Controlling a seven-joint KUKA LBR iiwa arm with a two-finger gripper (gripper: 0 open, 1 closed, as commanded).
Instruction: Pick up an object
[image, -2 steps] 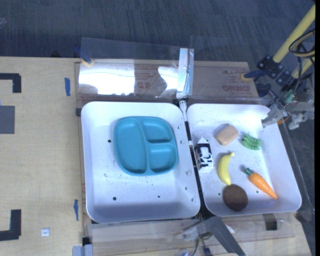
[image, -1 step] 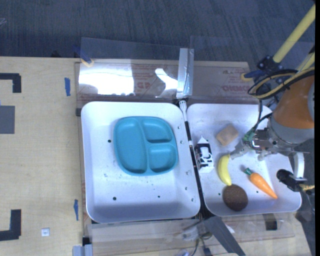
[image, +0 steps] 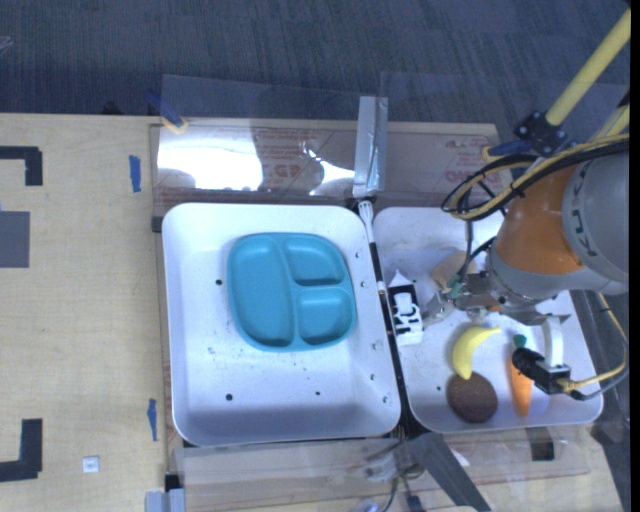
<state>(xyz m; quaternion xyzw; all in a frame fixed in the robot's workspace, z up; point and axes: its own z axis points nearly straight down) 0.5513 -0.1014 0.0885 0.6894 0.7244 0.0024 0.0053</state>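
In the right bin (image: 425, 235) lie a yellow banana (image: 470, 348), a brown round object (image: 471, 396) at the front, and an orange carrot (image: 521, 390) to its right. My gripper (image: 463, 292) hangs low over the middle of this bin, just above and behind the banana. The grey wrist with its orange band (image: 535, 240) covers the bin's right half. A tan object (image: 447, 268) peeks out beside the gripper on its left. The frame shows nothing held.
The left bin (image: 190, 330) holds a blue divided plate (image: 292, 290). A black-and-white tag (image: 403, 310) sits on the wall between the bins. Yellow and black cables (image: 480, 185) loop behind the wrist, and a black connector (image: 540, 370) lies over the carrot.
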